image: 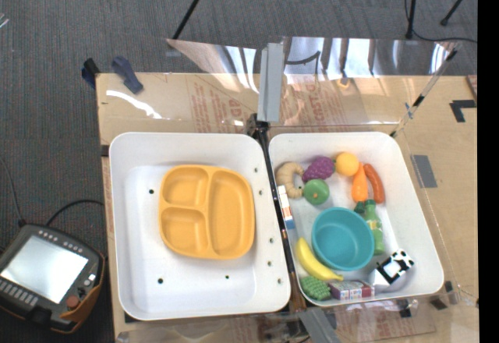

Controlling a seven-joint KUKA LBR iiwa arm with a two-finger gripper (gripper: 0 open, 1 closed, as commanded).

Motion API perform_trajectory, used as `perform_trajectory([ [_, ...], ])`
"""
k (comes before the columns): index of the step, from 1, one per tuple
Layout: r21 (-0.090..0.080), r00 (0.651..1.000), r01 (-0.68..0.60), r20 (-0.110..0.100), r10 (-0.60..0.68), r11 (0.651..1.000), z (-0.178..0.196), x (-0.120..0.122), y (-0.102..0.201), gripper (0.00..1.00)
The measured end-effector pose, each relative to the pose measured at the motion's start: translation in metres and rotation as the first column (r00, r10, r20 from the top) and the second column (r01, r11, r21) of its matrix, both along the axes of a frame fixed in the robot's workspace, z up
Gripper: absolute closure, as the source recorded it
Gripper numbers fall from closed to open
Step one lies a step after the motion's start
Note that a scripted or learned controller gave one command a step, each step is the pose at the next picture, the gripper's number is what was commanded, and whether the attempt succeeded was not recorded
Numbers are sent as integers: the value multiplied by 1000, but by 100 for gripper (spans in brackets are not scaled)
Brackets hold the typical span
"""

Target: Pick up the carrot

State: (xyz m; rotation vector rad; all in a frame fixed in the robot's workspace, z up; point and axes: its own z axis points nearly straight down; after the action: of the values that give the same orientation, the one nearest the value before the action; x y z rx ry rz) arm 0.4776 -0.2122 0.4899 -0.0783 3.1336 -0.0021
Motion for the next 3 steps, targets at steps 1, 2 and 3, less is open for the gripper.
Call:
perform_trajectory([
  [1,4,973,-230,-7,230,973,-97,20,2,100],
  [2,-2,917,-399,-1,399,917,-22,23,2,100],
  [3,5,826,-564,-6,564,826,-103,13,2,100],
])
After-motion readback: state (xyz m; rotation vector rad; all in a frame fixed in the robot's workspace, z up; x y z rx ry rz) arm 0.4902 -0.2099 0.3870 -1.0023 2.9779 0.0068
